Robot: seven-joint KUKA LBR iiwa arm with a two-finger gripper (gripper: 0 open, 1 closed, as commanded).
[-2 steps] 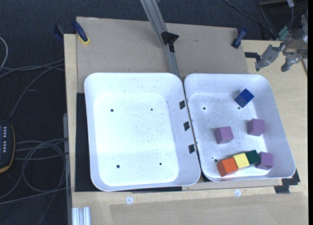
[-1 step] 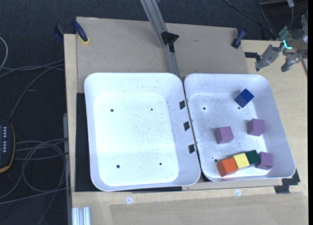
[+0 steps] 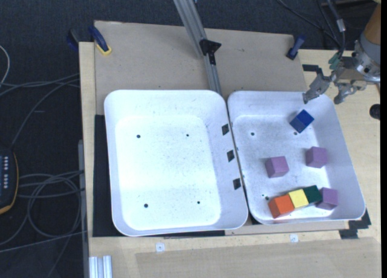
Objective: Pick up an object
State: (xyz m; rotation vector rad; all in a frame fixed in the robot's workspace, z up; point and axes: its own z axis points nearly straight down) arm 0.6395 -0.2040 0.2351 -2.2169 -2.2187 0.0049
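Your gripper (image 3: 329, 89) hangs at the far right corner of the right bin (image 3: 344, 144), with its two fingers spread apart and nothing between them. The nearest thing to pick is the blue block (image 3: 302, 120), lying tilted on the bin floor just below and to the left of the gripper, apart from it.

Watch the blue block's angle. It sits turned on the bin floor, so if the fingers come down square to the bin they may strike its corners and push it aside rather than close on flat faces. The bin's wall is also close by, and a descent from where the gripper now hangs could clip the rim.

Your other choices lie nearer the front: two purple blocks (image 3: 276, 166) (image 3: 316, 156) standing alone in the middle, and a tight row of orange (image 3: 280, 205), yellow (image 3: 297, 198) and green (image 3: 312, 194) blocks with a third purple block (image 3: 329, 197) touching its end. That row is packed, so fingers would likely have no room to slide in between neighbours.

The left bin (image 3: 121, 150) is bare white with dark specks. Both bins sit on a pale wooden tabletop (image 3: 151, 59) held with blue clamps (image 3: 100, 40). A metal rail (image 3: 190, 11) slants across the back, and cables (image 3: 36, 168) lie on the dark carpet (image 3: 42, 11) at the left.
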